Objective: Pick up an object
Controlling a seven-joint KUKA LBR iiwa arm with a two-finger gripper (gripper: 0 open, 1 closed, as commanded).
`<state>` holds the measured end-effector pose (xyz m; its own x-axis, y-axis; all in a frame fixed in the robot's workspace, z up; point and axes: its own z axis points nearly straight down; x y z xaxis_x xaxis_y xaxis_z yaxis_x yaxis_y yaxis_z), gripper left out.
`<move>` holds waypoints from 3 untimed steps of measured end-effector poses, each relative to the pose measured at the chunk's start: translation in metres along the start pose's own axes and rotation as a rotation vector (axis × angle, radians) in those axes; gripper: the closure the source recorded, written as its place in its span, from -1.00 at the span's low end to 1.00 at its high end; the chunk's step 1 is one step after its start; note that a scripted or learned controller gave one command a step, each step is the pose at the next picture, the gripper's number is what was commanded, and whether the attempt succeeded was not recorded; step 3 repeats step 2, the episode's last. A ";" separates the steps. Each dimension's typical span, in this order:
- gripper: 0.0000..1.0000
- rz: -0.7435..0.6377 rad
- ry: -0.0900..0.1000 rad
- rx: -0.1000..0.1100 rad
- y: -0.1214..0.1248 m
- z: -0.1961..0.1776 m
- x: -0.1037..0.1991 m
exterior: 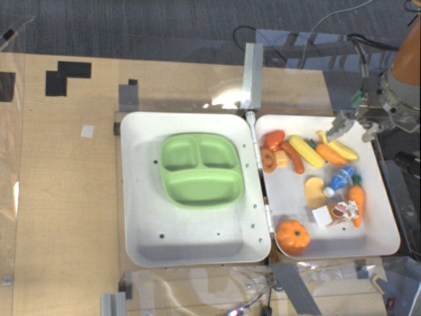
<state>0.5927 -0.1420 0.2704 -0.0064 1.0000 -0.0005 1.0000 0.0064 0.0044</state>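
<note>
On the wooden table (59,176), the left bin (141,242) holds a smooth green sectioned tray (200,170) with bare white floor all around it. The right bin (381,239) crowds glossy plastic food toward its far half: tomato (274,139), bananas (306,151), carrot (356,203) and a round pumpkin (293,236) at the near-left corner. The hand (354,128) hangs open over the far-right rim, its fingers parted and holding nothing, just beside an orange-and-yellow piece (337,152).

1 fixed camera looked down on the bench (59,176) from above at a slant, far enough back to take in both white bins whole. The left bin (141,236) sat near the middle of the view and the right bin (381,232) ran close to its right side. Beyond the bench's far edge, dark carpet (131,12) filled the top of the view, and the arm (401,78) entered at the upper right
</note>
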 end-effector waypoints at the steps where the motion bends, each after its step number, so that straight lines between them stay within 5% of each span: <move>1: -1.00 -0.155 0.000 0.001 -0.022 0.092 -0.021; 2: -1.00 -0.070 -0.001 -0.003 0.054 0.166 -0.001; 3: -1.00 -0.070 -0.001 -0.003 0.054 0.166 -0.001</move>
